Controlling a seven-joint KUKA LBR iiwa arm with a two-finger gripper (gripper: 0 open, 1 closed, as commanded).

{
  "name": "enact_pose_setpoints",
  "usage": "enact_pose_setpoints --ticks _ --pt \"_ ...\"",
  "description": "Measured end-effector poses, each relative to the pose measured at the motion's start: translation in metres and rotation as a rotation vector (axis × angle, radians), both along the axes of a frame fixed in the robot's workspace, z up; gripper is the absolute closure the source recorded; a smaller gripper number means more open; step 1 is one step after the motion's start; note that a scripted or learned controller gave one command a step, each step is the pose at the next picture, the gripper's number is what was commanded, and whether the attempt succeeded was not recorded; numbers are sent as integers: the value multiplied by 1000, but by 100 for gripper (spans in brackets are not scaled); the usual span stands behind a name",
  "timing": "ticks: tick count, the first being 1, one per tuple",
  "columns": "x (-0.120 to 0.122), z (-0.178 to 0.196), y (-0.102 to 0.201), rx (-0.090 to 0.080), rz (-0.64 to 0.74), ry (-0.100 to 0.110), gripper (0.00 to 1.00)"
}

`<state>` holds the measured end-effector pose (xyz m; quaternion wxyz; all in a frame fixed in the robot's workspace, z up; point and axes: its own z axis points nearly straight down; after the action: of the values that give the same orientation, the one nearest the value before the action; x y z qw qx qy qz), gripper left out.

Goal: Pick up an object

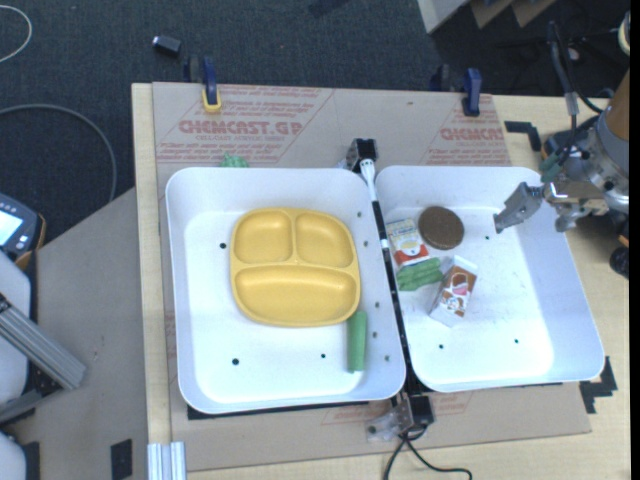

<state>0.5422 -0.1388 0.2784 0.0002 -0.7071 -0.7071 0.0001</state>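
The right bin (530,343) holds a brown round disc (441,227), a small white and red carton (404,241), a green piece (418,274) and a second white carton with a red picture (453,293). All four lie bunched in the bin's left half. My gripper (543,211) hangs over the bin's upper right part, to the right of the brown disc. It is open, and only the bin floor shows between its fingers (518,206). The left bin (195,298) contains a yellow divided plate (294,266) and a green stick (356,341) just below the plate's right side.
The two bins meet along a dark seam (385,268). Blue clamps (209,85) (471,90) grip the far edge of the board. A small green scrap (234,161) lies on the board behind the left bin. Cables and the arm's body crowd the right edge.
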Motion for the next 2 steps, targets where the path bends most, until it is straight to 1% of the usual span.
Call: enact_pose_setpoints --ticks 1,2 --pt "-52 151 54 -1 5 -7 0" --pt "-63 264 103 0 6 -15 0"
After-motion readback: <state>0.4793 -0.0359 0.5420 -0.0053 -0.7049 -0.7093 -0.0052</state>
